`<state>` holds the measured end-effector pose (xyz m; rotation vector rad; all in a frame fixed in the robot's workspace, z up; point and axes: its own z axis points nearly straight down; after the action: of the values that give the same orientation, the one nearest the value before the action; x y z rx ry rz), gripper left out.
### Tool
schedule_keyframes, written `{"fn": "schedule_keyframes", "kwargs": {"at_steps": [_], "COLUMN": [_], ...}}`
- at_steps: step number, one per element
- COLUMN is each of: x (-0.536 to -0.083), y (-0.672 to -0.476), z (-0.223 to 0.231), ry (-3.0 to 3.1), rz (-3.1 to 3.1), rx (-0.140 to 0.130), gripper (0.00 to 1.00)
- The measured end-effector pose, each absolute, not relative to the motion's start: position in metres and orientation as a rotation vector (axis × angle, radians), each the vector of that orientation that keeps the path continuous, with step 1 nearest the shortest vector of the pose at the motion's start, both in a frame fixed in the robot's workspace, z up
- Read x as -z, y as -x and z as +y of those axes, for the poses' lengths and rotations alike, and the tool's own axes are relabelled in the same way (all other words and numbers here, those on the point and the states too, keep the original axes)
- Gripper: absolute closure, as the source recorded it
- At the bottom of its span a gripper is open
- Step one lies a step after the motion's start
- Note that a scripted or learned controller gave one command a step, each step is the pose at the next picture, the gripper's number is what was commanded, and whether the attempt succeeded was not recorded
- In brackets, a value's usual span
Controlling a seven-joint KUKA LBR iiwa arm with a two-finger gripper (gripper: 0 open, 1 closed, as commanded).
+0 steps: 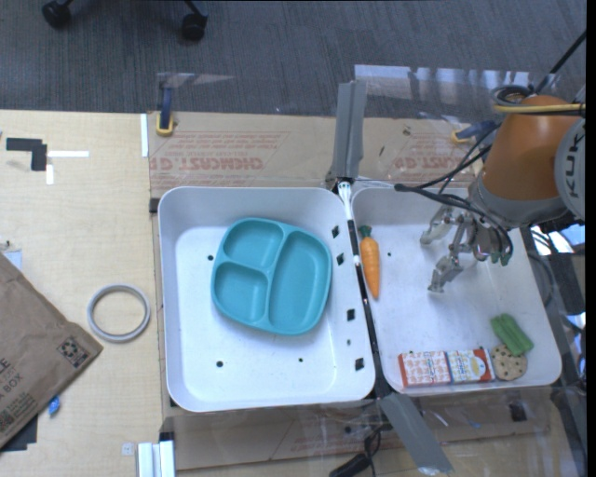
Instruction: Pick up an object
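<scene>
While nothing sits between the fingers, judged as the approach step, with no pick made yet. Hand point(445, 253) spread, hanging over the bare middle of the right bin point(545, 307). Nearest candidate, the carrot point(371, 265), lying well left of the hand along the bin's left wall. Next move, by judgement: shift toward the carrot, drop, straddle it crosswise, close.

Grey carpet floor point(279, 37) along the top, chair castors point(191, 23) on it, pale wooden benchtop point(74, 233) at left, brown cardboard sheet point(242, 149) under the bins, even indoor light
</scene>
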<state>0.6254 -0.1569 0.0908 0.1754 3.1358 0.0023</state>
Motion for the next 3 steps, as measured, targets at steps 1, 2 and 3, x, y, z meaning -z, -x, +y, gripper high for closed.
{"fn": "schedule_keyframes", "kwargs": {"at_steps": [1, 2, 3], "x": [-0.091, -0.100, -0.109], "y": [-0.625, -0.626, -0.628], "z": [-0.093, -0.092, -0.092], "ry": [-0.398, -0.399, -0.400], "rz": [3.116, 3.113, 3.110], "rx": [-0.002, -0.003, -0.005], "gripper": [0.00, 1.00, 1.00]}}
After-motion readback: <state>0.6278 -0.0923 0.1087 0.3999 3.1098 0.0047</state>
